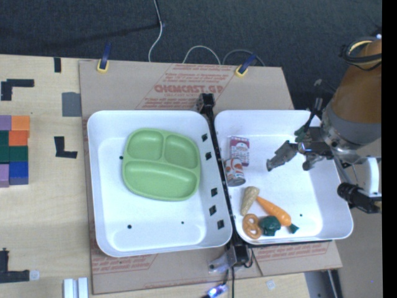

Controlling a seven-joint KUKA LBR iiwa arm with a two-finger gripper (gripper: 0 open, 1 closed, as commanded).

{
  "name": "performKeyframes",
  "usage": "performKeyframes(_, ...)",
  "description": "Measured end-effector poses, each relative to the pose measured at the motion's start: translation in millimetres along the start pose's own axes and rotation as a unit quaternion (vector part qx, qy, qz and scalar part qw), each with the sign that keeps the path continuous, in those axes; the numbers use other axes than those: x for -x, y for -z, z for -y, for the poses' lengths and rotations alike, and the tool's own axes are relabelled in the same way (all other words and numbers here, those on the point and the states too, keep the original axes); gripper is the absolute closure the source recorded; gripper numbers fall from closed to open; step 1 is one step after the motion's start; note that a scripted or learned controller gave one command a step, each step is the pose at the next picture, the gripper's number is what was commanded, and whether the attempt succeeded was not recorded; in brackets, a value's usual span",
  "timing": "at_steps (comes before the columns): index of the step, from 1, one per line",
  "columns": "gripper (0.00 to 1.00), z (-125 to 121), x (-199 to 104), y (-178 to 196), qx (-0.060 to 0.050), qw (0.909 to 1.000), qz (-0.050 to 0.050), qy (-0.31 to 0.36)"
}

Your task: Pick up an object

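Observation:
The right bin (322,228) holds a red and white can (237,160) lying near the divider. Toward the front lie a cream cone-shaped piece (249,197), an orange carrot (275,210), a tan pretzel ring (251,226) and a dark green toy (270,225). My gripper (292,161) hovers over the right half of this bin, right of the can and above the carrot. It is open, its dark fingers (278,156) spread apart with nothing between them.
A green divided plate (162,164) rests in the left bin (105,228). Black clips (211,160) run along the divider between the bins. Coloured blocks (15,149) sit at the far left of the bench. The grey and orange arm (360,98) comes in over the right rim.

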State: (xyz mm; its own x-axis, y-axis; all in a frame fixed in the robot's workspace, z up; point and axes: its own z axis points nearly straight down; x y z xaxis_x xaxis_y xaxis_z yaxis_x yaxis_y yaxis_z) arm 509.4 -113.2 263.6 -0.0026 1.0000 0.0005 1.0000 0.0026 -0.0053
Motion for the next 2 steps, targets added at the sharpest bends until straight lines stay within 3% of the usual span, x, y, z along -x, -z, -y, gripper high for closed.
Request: performKeyframes(2,0.00,-4,1,-105,-0.003,1.0000,-0.001,-0.001)
